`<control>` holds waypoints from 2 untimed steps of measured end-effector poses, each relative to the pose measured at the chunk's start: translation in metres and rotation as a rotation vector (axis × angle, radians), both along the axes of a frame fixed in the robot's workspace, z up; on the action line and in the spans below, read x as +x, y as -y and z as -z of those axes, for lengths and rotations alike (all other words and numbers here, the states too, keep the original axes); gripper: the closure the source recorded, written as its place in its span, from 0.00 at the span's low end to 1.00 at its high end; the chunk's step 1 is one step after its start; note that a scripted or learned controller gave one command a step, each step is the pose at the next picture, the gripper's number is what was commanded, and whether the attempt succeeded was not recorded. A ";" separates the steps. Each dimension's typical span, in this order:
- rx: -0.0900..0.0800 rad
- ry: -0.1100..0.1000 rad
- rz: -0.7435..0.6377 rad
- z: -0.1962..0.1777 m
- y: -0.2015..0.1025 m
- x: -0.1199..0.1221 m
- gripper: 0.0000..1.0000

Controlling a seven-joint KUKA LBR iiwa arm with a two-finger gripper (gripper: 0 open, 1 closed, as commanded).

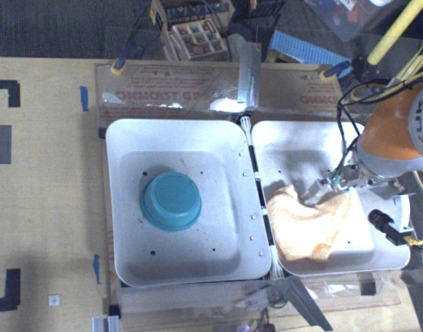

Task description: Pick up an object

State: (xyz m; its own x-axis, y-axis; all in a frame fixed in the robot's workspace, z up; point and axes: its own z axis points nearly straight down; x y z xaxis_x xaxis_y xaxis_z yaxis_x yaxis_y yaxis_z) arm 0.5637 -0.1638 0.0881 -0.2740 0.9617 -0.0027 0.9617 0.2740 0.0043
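A pale yellow cloth point(309, 225) lies crumpled in the right bin point(294, 140), toward its front. My gripper point(316, 194) reaches in from the right and points down-left, its tip touching the cloth's upper edge. A fold of cloth rises to the tip. A teal bowl point(171, 200) sits upside down in the middle of the left bin point(128, 144), far from the gripper.
The two white bins share a ridge point(256, 178) down the middle. The arm's orange band point(391, 130) and black cables point(350, 116) hang over the right bin's far right side. A cardboard wall point(170, 88) stands behind both bins.
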 end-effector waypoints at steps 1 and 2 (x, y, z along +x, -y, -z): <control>-0.001 0.004 -0.017 0.000 -0.005 0.029 0.00; -0.001 0.011 -0.013 -0.012 -0.003 0.030 1.00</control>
